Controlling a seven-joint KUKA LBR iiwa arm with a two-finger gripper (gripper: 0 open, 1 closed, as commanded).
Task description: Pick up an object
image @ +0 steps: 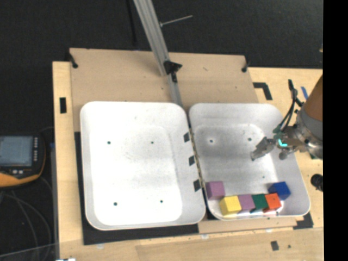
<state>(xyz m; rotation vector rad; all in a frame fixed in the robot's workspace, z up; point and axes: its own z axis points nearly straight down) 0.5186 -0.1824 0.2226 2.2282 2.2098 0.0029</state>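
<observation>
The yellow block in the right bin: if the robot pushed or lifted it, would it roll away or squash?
The yellow block looks like a flat-faced cube, so it would probably slide rather than roll. Its crisp edges suggest it is stiff, not squashy. It sits tight against a purple block near the bin wall, so the hand may struggle to fit around it.

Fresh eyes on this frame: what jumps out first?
The bright blocks crowded along the near edge of the right bin: a purple block, a yellow block, then a blue block and an orange block toward the corner. Next, the gripper hanging over that bin's right side, above bare floor, apart from the blocks. The left bin sits beside it.
</observation>
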